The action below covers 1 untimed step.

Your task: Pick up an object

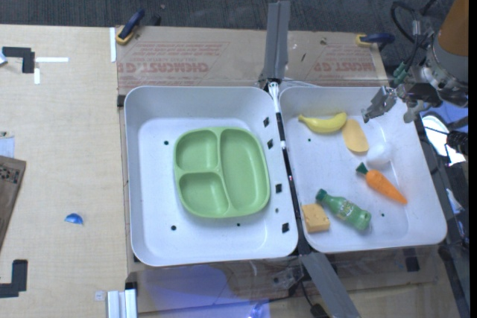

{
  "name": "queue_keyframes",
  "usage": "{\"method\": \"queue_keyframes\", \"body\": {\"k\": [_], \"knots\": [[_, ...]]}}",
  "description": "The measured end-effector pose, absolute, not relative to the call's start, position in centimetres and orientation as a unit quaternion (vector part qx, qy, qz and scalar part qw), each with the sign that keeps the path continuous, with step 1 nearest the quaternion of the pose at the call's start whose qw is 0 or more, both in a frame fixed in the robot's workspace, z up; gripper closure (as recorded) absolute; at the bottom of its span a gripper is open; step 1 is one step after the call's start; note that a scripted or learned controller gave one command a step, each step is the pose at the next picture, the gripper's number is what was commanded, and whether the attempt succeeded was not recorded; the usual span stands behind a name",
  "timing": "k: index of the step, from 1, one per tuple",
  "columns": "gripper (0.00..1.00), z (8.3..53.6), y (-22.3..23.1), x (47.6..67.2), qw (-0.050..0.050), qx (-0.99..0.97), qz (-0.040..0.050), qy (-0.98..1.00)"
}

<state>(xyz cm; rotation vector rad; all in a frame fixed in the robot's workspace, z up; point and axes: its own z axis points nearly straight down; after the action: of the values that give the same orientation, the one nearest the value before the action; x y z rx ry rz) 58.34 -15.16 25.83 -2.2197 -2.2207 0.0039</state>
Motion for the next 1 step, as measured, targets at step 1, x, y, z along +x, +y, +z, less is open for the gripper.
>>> {"method": "queue_keyframes", "body": {"k": [1], "knots": [[0.00, 10.18, -16.05, 57.13, 0.000, -0.702, 0.0001, -0.712]]}}
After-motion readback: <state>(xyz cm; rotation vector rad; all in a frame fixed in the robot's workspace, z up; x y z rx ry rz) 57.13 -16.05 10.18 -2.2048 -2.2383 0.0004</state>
